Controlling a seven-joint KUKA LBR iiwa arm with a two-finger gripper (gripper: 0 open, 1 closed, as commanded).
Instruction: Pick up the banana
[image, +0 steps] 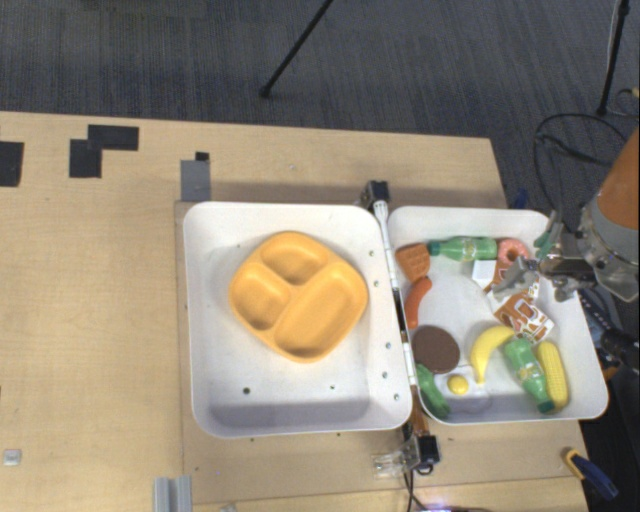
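Observation:
The yellow banana (487, 351) lies curved in the right bin (590, 400), near its middle front, between a brown disc (436, 347) and a green bottle (524, 368). My gripper (516, 271) reaches in from the right over the bin's back right part. It hangs above a pink ring (515, 248) and a brown-and-white checked piece (525, 316), up and to the right of the banana and apart from it. Nothing shows held in the gripper.
The right bin also holds a corn cob (552, 373), a second green bottle (462, 248), an orange piece (412, 262), a red sausage (418, 297) and a small yellow item (458, 384). A yellow divided plate (298, 295) sits in the left bin (210, 400).

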